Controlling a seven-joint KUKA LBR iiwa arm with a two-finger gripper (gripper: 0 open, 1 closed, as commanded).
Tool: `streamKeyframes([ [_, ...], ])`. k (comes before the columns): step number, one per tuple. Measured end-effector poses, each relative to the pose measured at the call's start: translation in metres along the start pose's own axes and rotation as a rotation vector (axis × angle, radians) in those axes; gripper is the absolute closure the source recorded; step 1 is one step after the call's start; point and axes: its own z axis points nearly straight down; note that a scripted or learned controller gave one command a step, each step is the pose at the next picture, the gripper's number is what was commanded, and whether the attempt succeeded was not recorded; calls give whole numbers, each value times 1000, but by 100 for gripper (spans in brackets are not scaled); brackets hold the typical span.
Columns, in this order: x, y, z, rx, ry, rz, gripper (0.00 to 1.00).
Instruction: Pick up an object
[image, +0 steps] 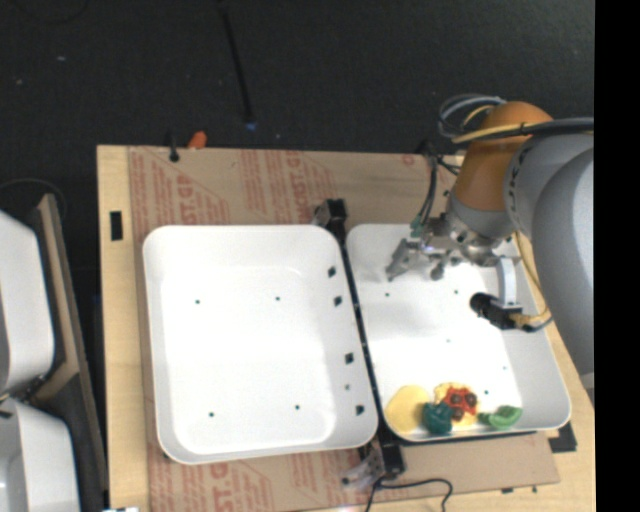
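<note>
Nearest the camera, at the right bin's (530, 350) front edge, lie four small objects: a pale yellow disc (404, 405), a teal piece (436, 419), a red-orange toy (459, 398) and a green piece (504, 415). The left bin (160, 300) sits beside it. The pincer (424, 262) hovers at that right bin's far end, fingers spread, holding nothing. I judge it should travel forward and descend over one piece, apart from its neighbours.

Lit brightly and evenly from above. Overexposed on the two white bins (250, 340), floors nearly blown out, only faint grey shading along the rims. Soft shadow cast beneath the tool (425, 262) onto the right bin (440, 340). Dark, almost black around the table (240, 185). Soft throughout, grainy, low in resolution; small coloured objects (455, 408) smeared, edges indistinct. Mild sheen on the grey arm (560, 200).
</note>
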Motion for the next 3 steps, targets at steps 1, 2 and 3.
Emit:
streamKeyframes([
  [1, -1, 1, -14, -6, -1, 1, 100],
  [2, -8, -6, -69, -9, -1, 0, 100],
  [3, -7, 5, -121, -9, -1, 0, 100],
])
